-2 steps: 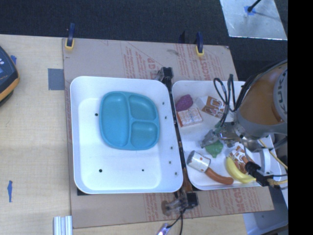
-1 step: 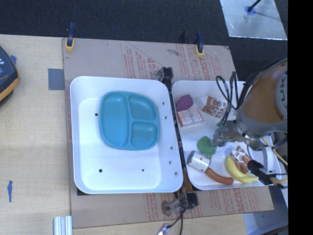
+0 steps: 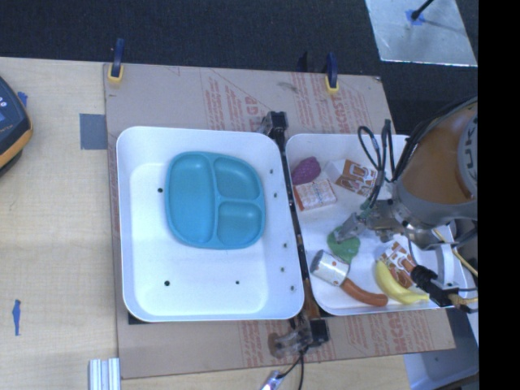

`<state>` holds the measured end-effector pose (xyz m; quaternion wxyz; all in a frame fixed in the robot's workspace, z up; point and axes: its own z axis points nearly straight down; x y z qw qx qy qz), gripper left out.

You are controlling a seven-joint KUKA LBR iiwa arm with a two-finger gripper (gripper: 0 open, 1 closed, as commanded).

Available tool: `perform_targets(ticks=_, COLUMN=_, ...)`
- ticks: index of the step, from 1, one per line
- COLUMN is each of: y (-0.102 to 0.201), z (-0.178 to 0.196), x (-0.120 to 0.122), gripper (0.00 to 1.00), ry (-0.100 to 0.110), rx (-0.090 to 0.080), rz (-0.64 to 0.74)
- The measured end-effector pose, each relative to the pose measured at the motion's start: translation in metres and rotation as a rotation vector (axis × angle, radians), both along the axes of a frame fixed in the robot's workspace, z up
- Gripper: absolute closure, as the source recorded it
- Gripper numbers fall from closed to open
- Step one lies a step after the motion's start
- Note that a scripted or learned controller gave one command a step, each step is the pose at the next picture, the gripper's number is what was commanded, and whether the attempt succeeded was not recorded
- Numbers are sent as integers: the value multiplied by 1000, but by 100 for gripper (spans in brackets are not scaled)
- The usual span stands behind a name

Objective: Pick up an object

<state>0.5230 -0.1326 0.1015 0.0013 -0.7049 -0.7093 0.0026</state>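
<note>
Gripper (image 3: 355,227) over crowded right bin (image 3: 325,149) (mid-bin), beside green object (image 3: 344,247)

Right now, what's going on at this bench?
The arm reaches in from the right over the right bin, its pincer low beside the green item. Nothing visibly sits between its fingers, so no pick yet. That bin also holds a banana, carrot, silver can, purple item and some packets. The left bin holds a blue divided plate.
</note>
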Motion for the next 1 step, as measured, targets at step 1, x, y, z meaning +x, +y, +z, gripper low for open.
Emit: perform_targets(ticks=1, y=36, z=-10, x=3, gripper=0, ry=0, rx=2, rz=0)
